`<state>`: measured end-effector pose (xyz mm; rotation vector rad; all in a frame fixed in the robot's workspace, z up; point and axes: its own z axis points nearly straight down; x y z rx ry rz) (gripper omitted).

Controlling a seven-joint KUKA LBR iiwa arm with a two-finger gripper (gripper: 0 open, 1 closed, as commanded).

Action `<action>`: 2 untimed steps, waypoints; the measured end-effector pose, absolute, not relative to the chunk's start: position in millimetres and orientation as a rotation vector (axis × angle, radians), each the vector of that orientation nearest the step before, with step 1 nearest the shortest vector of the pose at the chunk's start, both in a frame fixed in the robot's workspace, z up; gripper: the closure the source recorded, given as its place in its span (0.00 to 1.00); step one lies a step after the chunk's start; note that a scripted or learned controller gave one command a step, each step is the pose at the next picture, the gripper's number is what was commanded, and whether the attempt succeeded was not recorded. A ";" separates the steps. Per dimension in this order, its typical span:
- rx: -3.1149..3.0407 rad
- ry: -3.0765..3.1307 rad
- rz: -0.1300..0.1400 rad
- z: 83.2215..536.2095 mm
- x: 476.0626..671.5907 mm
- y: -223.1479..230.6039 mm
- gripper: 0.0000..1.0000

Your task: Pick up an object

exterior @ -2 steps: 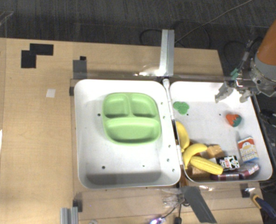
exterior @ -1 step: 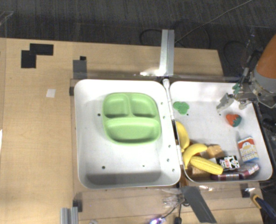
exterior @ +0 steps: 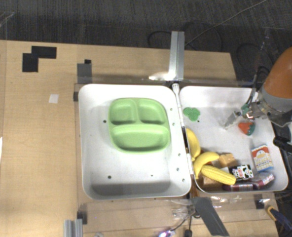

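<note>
My gripper hangs over the back right part of the right bin, at the end of the grey arm with the orange band. A small red object with a green end lies on the bin floor just below and in front of the gripper; whether they touch is unclear. At the bin's front sit a yellow banana, a yellow corn cob, a brown block, a small red and white carton, a black and white piece and a dark red stick.
A green divided plate lies in the left bin. A small green round piece rests near the right bin's left wall. A metal post stands behind the divider between the bins. Cables run at the back right.
</note>
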<state>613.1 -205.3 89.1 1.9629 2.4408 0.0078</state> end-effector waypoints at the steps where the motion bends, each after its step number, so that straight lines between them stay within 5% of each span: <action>1: 1.957 2.436 0.017 102.6 616.4 -203.8 1.00; 2: 1.957 2.436 0.017 102.5 616.3 -203.8 0.00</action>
